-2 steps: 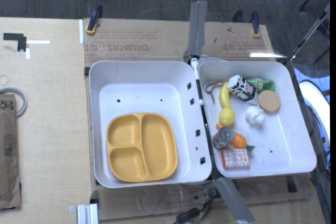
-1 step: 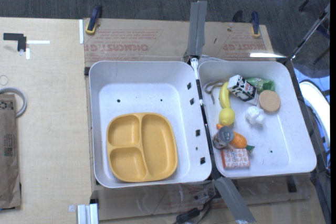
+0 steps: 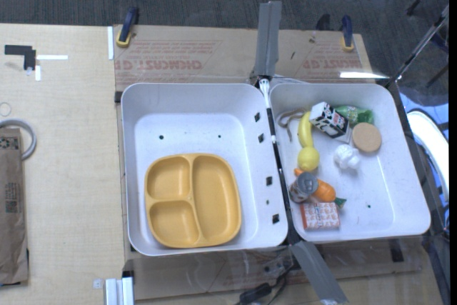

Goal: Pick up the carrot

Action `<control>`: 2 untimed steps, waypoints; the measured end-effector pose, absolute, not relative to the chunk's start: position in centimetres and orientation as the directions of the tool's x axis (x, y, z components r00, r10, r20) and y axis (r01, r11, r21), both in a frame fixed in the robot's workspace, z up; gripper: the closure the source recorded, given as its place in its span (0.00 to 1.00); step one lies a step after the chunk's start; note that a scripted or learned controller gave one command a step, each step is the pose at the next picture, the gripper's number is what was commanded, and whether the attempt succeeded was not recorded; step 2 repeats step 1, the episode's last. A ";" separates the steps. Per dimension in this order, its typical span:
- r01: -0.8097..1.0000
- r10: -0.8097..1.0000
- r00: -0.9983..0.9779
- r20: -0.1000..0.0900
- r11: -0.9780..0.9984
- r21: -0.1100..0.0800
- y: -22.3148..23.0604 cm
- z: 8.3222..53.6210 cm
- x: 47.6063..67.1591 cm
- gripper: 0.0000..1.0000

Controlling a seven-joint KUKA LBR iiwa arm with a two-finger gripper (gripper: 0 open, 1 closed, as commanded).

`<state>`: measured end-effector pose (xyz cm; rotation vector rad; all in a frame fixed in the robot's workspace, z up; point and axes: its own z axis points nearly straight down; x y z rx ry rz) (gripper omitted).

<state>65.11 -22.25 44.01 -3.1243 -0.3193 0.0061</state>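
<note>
Two bins on the desk [image 3: 64, 153]; I log the carrot [image 3: 325, 191] in the right bin [image 3: 400, 175], lower left, long axis roughly left-right, greens rightward, touching a grey round object [image 3: 305, 186], above a red packet [image 3: 320, 215]. Tool state: cannot tell.

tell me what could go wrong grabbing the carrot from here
The small orange carrot lies touching a grey round object and the red-and-white packet, so a grasp may catch those instead. The yellow banana sits just above the cluster, and a slanted approach might knock it.
</note>
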 end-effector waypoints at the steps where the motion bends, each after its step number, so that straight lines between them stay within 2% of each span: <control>1: 0.205 0.205 0.979 -0.004 -0.979 -0.001 -22.2 44.0 65.3 1.00; 2: 0.205 0.205 0.979 -0.004 -0.979 -0.001 -22.2 44.0 65.3 1.00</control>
